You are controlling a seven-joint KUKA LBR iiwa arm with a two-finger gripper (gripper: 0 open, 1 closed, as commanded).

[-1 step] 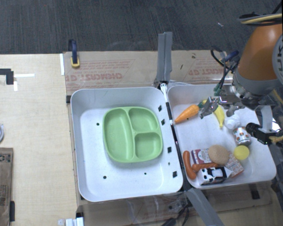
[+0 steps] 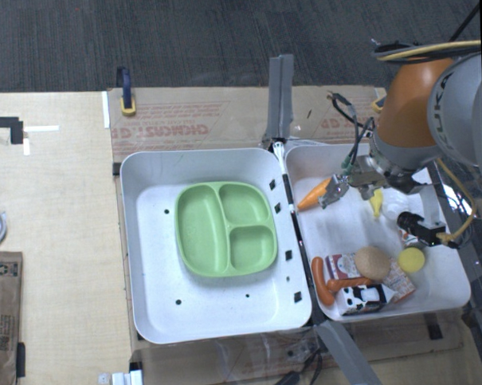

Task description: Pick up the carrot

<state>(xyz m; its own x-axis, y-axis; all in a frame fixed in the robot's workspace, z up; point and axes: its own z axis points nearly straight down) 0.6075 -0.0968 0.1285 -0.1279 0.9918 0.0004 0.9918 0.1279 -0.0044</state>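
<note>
Toy foods point(image 2: 360, 282) crowd the right bin's point(image 2: 449, 294) near edge; farther back, the claw point(image 2: 334, 193) meets the carrot's point(image 2: 314, 195) end, whether clamped I cannot tell.

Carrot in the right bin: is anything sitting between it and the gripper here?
Nothing visible. The gripper is right at the carrot's right end, near the bin divider. The other items, such as the lemon and sausage, lie lower in the right bin, off that line.
</note>
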